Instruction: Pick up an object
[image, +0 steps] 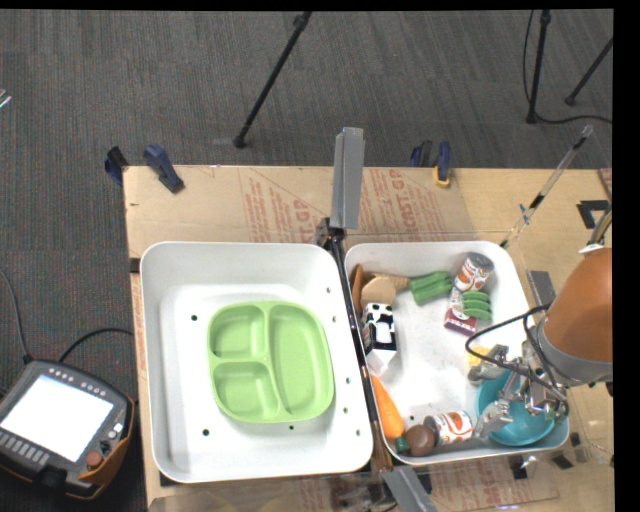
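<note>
Objects for picking lie in the right bin. A teal bowl sits in its near right corner, directly beneath the gripper; whether the jaws are spread or pressed together cannot be told, and nothing is visibly pinched. A small can lies on its side along the near edge, just left of the bowl, with a brown ball beside it. An orange carrot lies along the left wall near the near corner. A black-and-white carton rests against the left wall. A green toy and a striped can lie toward the far edge. The left bin holds a green divided plate, centred.
</note>
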